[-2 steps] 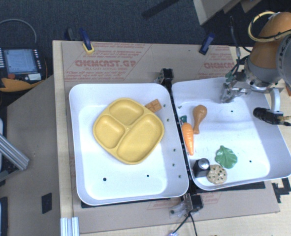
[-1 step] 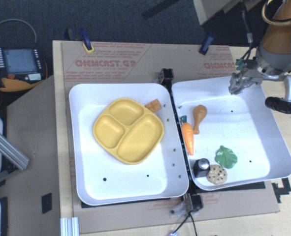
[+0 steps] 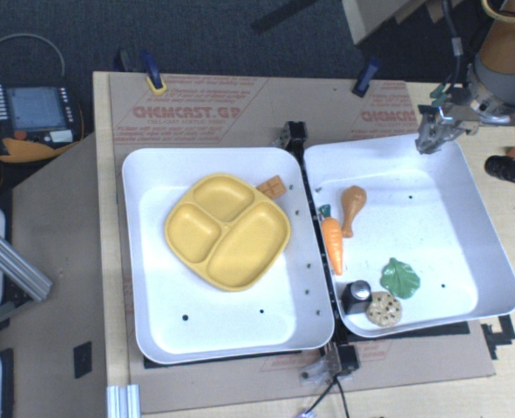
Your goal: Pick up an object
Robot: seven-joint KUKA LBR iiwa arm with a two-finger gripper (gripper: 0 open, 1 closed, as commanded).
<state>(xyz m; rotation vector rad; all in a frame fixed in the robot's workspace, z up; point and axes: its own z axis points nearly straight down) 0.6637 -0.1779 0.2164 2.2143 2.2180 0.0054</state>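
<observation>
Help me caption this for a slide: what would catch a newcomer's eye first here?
The big yellow divided plate in the middle of the left bin stands out most. Next comes the cluster of toy food along the right bin's near-left side: a carrot beside a drumstick, with a green leaf and a cookie lower down. The gripper sits at that bin's far edge.

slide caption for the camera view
Gripper poised above the right bin's far edge; carrot, drumstick, cookie and lettuce leaf below.
</observation>
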